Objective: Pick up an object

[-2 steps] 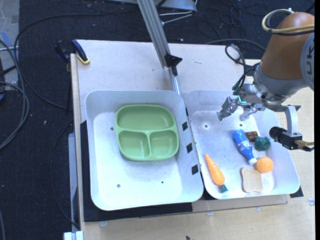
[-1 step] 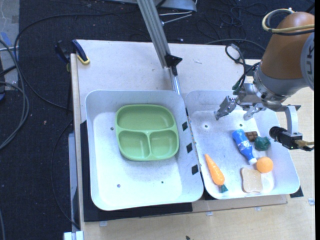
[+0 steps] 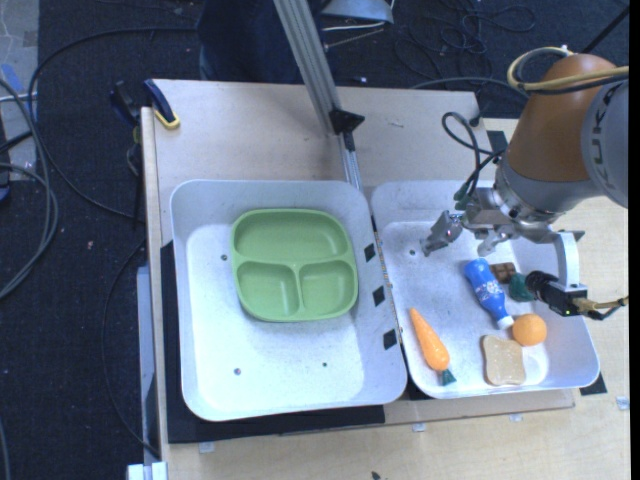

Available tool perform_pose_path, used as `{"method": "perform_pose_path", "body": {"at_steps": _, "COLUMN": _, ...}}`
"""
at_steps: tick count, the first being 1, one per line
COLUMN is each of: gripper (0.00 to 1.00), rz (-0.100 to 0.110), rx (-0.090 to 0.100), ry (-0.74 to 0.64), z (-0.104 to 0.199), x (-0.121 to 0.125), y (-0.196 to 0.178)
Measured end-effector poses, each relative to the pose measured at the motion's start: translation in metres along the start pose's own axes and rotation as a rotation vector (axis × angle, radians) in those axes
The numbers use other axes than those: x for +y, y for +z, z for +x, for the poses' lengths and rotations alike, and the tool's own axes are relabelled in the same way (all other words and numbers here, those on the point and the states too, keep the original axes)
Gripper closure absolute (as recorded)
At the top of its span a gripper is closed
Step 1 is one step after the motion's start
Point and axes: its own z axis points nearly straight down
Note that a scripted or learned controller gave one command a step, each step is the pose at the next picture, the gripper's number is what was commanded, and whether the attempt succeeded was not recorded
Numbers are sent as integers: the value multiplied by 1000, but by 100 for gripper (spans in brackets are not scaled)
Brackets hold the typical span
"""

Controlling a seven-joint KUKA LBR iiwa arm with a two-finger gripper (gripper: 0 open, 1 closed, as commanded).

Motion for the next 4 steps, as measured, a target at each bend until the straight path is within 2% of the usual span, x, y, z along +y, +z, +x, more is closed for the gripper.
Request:
{"method": "perform_pose_path", "body": {"at_steps": 2, "gripper": 0, "rz": 0, "rx": 1, "ry": 1, "z": -11, "x": -8, "y": 99}}
{"method": "perform_pose_path", "body": {"at_steps": 3, "gripper": 100, "rz": -5, "rx": 0, "ry": 1, "z": -10, "x": -7, "y": 86}}
{"method": "perform_pose_path", "body": {"at_steps": 4, "gripper": 100, "rz": -9, "rx": 0, "ry": -3, "z": -6, "x": -8, "y": 42}}
